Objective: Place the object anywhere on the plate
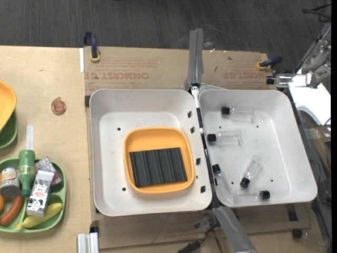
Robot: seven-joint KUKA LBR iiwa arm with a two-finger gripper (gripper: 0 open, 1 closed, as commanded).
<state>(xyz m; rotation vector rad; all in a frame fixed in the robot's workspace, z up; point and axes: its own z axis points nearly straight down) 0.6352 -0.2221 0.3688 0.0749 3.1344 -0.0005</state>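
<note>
1. Where the 2 white bins meet, the left bin (100,157) holds an orange plate (158,160) with a dark ribbed block (158,166) lying flat on it.
2. The right bin (295,157) holds 4 clear vials with black caps (247,174), scattered apart.
3. Robot hardware (310,70) is visible at the upper right; the gripper's state cannot be told.
4. A green tray of toy food (31,196) sits on the bench (42,78).
</note>
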